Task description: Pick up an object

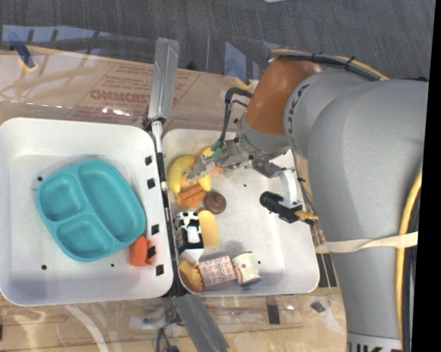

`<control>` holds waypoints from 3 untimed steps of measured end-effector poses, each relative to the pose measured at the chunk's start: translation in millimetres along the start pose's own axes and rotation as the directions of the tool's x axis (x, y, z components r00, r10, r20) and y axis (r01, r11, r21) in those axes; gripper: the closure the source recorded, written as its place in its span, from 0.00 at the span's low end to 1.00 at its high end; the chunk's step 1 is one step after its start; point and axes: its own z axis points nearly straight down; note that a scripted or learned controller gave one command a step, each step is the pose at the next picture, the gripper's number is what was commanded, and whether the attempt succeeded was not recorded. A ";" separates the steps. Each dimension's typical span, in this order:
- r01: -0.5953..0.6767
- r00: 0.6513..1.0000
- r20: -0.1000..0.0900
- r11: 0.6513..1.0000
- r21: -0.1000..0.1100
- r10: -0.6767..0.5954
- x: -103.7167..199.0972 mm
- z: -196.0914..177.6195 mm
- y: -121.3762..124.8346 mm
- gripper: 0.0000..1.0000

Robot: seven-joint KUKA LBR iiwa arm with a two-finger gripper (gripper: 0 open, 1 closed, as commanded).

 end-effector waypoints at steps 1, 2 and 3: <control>0.003 1.000 0.001 1.000 -0.003 -0.003 0.3 -10.9 1.2 1.00; -0.327 0.945 -0.001 0.945 -0.027 0.327 60.0 -95.8 23.4 1.00; -0.343 0.939 0.001 0.939 -0.015 0.343 -3.1 -52.0 5.7 1.00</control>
